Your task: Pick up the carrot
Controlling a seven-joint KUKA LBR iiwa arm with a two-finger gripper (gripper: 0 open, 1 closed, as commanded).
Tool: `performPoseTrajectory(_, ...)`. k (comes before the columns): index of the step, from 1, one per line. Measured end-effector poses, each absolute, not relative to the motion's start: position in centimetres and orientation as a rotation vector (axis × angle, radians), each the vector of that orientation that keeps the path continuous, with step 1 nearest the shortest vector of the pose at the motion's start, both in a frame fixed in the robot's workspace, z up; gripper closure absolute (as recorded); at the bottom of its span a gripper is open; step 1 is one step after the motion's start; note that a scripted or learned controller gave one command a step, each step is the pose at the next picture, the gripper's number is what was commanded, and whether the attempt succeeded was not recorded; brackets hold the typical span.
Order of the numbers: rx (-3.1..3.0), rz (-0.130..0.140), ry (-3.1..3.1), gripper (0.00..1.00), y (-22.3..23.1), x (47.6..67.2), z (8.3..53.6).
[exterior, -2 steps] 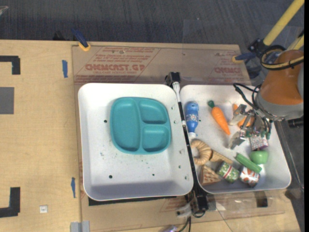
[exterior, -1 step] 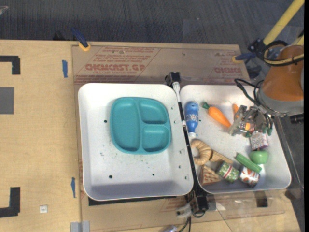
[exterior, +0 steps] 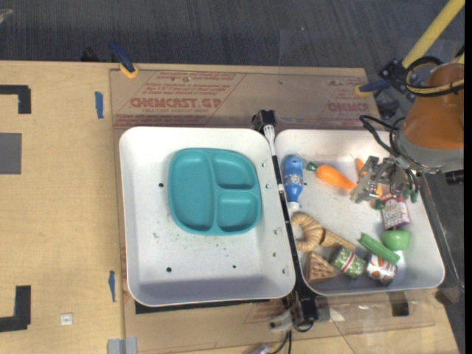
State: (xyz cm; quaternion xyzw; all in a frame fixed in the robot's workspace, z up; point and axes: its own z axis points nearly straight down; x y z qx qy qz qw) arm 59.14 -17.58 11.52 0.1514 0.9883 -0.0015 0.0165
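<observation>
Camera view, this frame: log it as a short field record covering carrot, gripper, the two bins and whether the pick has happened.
carrot: orange, green top, lying flat in the right bin, near its far wall
gripper: low over the right bin, just right of the carrot, apart from it
left bin: holds a teal divided plate
right bin: also holds a blue bottle, a croissant, a small can and other toy food
pick status: not yet done; carrot rests on the bin floor, nothing visible between the fingers

Arm (exterior: pixel 435 116) reaching in from right, end effector (exterior: pixel 383 179) lowered
</observation>
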Motion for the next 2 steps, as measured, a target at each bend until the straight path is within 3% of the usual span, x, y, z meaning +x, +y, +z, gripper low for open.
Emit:
performPoseTrajectory(1,-0.351,0.0,3.108,1.0,-11.5,60.6,18.3)
performPoseTrajectory(2,-0.872,0.001,3.013,1.0,-14.8,53.5,9.6)
